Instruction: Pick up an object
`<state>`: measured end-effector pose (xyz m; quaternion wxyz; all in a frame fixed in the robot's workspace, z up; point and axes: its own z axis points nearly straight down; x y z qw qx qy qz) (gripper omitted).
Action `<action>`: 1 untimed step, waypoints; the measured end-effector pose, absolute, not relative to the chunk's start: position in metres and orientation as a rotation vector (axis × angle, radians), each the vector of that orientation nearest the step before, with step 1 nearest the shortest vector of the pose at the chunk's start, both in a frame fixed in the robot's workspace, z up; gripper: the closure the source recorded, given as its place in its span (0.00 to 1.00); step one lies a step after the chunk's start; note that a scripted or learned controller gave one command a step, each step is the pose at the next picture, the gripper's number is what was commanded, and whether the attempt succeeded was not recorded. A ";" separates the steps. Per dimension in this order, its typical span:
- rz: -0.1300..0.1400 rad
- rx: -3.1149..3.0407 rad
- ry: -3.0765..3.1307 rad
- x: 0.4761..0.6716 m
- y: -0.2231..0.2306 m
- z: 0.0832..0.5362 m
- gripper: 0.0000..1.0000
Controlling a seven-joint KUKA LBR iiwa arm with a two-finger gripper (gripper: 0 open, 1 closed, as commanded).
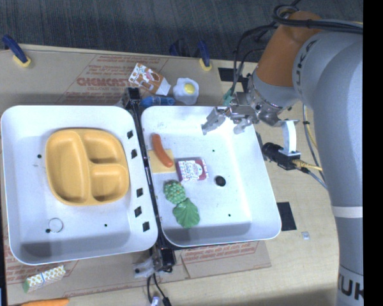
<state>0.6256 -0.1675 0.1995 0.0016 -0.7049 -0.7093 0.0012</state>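
Observation:
My gripper (pixel 228 122) hangs over the back of the right bin (pixel 255 171), its two grey fingers spread apart with nothing between them. Below and to its left lie an orange-red sausage (pixel 162 150) on a yellow slice (pixel 161 164), a maroon packet (pixel 191 169), a bunch of green grapes (pixel 173 190) and a green leafy piece (pixel 187 214). A small black disc (pixel 220 182) sits near the bin's middle. All of these rest on the bin floor, apart from the gripper.
The left bin (pixel 25 222) holds a yellow divided tray (pixel 86 164). Behind the bins lie a small carton (pixel 142 77), a blue item (pixel 157 100) and a white-and-yellow egg piece (pixel 187 89). A wrapped candy (pixel 45 277) lies at the front left.

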 end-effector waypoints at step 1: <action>-0.003 -1.791 -2.587 0.585 -0.128 0.094 0.00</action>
